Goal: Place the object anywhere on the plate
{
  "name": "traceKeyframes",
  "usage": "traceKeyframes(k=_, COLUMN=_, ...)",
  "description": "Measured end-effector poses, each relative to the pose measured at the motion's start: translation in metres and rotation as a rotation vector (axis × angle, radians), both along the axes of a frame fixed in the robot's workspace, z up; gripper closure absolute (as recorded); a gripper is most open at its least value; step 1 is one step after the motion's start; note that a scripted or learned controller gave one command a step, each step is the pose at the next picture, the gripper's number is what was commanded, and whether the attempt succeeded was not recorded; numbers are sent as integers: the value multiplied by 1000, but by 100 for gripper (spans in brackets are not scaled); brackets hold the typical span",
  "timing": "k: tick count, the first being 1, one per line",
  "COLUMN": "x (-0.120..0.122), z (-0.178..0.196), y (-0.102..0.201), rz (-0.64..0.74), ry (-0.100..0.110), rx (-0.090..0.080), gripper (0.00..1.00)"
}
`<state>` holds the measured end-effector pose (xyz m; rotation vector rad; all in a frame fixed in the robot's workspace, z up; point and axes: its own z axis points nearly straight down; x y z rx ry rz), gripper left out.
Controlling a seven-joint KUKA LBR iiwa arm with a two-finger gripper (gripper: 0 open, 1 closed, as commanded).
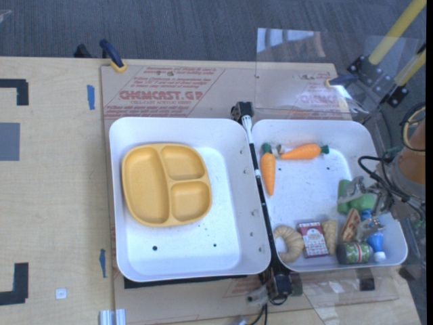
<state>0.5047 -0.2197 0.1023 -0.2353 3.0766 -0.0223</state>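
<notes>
Bench [54,181] is plain tan board, with the two white bins sitting side by side on it. The left bin [223,242] has the yellow divided plate [166,183] in it, three compartments, nothing in them, with bare white floor around it on the near and right sides. So there's loads of room to drop something.

The right bin [304,195] is where the clutter is. The gripper [357,193] sits at that bin's far-right side, down among a green toy [349,189] with cables trailing off it. Honestly can't tell if it's open or closed, or whether anything is in it, since it's all a jumble there.

Which piece counts as the object isn't clear. The nearest candidates are right under or just toward the camera from the gripper: that green toy, a can [354,252] and a small red box [312,239]. Two carrots [268,173] lie plate-side of it, one lengthwise toward the camera, one crosswise.

Key thing: the plate is well away from the gripper, across the middle divider [257,175], so my guess is the carry has to clear that ridge.
</notes>
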Motion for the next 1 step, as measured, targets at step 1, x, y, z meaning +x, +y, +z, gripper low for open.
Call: traceKeyframes(k=1, x=0, z=0, y=0, rz=0, ry=0, rx=0, gripper=0)
